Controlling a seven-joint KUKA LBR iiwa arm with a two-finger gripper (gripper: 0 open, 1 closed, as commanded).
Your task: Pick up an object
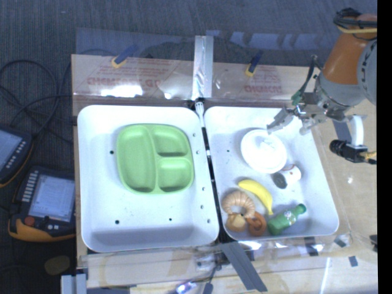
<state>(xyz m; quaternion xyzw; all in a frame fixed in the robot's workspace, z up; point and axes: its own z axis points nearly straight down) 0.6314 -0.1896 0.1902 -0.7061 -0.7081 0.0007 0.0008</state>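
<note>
One gripper (286, 120), fingers spread apart and holding nothing, hangs at the far-right rim of a white bowl (264, 150) in the right bin (324, 195). The bowl sits just below and left of the fingertips, round and without a long axis. Nearer the camera from the bowl, a banana (258, 193) lies slanting, its long axis running from upper left to lower right.

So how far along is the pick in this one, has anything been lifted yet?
Nothing looks picked yet. The gripper hangs over the right bin's far corner, open, nothing between its fingers. The white bowl, banana, green bottle and pastries all lie in that bin. Left: descend, grasp one item and lift.
</note>
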